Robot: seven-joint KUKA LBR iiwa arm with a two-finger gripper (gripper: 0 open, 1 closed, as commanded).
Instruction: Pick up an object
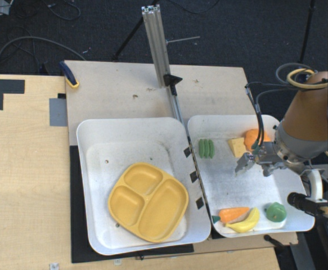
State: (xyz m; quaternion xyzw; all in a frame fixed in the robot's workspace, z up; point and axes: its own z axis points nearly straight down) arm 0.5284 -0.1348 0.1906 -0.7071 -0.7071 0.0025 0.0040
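Two white bins are seen side by side on the bench. The left bin (90, 151) holds a yellow divided plate (148, 201). The right bin (223, 127) holds the candidates for picking: a green ridged piece (206, 148) at the far left, a pale yellow block (238, 147) just beside an orange ball (251, 137), and, along the near edge, a carrot (233, 214) touching a banana (246, 221), with a green round fruit (275, 211) to their right.

The gripper (255, 165) is placed low over the middle of the right bin, just near of the yellow block and orange ball. Its fingers appear spread apart, and nothing is seen between them.

The step in hand is judged to be the approach, with no object secured. For the next move, the gripper would need to be centred over one item, probably the block or ball, lowered and closed.
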